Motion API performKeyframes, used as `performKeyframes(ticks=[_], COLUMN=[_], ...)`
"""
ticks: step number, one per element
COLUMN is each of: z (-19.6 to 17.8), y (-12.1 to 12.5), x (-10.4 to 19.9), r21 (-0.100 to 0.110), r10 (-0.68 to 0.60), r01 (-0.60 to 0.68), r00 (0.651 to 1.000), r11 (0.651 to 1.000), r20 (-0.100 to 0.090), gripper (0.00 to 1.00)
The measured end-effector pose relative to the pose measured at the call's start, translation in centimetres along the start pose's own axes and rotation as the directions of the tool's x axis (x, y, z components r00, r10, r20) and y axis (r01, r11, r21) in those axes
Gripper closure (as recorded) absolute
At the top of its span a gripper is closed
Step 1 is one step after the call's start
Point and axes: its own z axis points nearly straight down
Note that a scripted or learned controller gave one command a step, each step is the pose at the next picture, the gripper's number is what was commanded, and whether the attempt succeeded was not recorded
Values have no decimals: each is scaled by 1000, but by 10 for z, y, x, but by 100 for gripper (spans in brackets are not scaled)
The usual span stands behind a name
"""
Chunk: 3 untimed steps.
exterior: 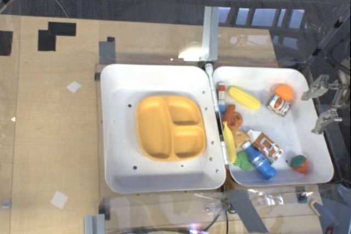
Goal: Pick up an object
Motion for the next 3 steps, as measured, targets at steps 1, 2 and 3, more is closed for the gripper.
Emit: performKeyframes(ticks=[1,2,3], z=[84,186,185], y=[16,16,74], x=[-81,-128,-116], r21=[-1,0,-1], r10=[321,229,516], r01=[-321,-229,-516], r00=[947,973,857], r11=[947,973,857], r20=[-3,6,-1], gripper=[0,0,0])
